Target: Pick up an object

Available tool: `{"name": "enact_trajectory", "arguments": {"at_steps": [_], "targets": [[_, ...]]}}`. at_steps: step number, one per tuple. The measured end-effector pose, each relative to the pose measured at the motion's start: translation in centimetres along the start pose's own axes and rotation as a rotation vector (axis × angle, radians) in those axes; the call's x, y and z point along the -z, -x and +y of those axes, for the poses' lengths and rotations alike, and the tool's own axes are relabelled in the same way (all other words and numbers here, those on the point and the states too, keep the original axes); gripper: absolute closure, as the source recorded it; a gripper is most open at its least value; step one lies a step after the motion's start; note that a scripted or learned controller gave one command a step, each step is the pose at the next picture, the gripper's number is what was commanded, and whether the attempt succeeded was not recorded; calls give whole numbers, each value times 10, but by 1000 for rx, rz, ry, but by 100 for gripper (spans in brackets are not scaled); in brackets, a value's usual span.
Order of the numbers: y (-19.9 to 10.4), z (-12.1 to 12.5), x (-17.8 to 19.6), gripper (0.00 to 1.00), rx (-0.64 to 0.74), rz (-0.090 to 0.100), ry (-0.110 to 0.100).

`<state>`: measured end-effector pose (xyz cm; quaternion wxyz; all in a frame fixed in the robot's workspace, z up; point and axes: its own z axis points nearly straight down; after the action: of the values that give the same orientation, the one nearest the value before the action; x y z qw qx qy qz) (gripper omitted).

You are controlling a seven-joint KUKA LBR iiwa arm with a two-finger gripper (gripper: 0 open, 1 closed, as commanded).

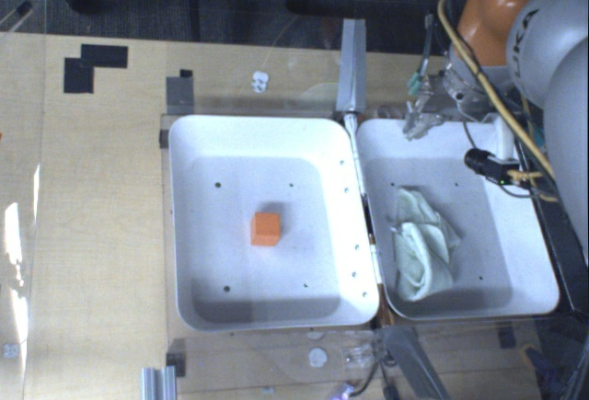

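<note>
Nearest the camera sat the near rim of the two white bins, and just behind it, in the right bin [515, 233], lay a crumpled pale-green cloth [421, 245], bunched against that bin's left wall with its long axis running from the near end toward the far end. An orange block [266, 229] rested alone near the middle of the left bin [193, 205], well apart from the cloth and across the divider between the bins. The gripper [421, 118] hung at the far edge of the right bin, close to its far-left corner, with nothing visibly between its parts; whether it was spread or closed could not be made out at that size and angle. Of the two objects, the cloth was by far the nearer: it lay almost straight toward the camera from the gripper, within the same bin, while the block lay off to the left and nearer the camera, in the other bin. A pick seemed likeliest to turn on a short travel toward the near side and a descent onto the cloth.
</note>
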<state>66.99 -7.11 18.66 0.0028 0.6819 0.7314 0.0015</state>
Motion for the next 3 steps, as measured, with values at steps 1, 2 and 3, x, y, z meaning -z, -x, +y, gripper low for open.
{"name": "enact_trajectory", "arguments": {"at_steps": [1, 2, 3], "targets": [[-12, 1, 1, 100, -31, 1, -1], [-10, 1, 0, 100, -50, 1, -1], [-18, 1, -1, 100, 150, 1, -2]]}}
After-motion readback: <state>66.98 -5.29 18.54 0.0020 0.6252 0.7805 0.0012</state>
